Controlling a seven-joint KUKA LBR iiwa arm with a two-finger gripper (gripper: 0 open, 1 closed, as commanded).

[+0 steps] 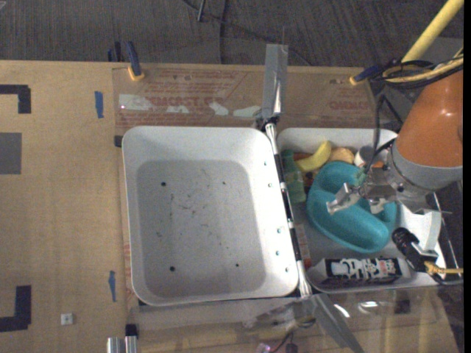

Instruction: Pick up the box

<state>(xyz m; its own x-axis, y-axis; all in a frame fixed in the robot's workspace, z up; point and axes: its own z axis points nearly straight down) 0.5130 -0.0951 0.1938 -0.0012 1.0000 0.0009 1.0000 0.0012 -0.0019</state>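
The box [366, 269], dark with white lettering, is seen lying flat along the near wall of the right bin [383, 134], just beside a teal bowl [346, 210]. The gripper [358, 199] is poised above that bowl, short of the box, and nothing is seen between its fingers, which are spread apart. The approach step is judged to be in hand. A shift toward the near wall and a descent over the box's narrow width are called for next.
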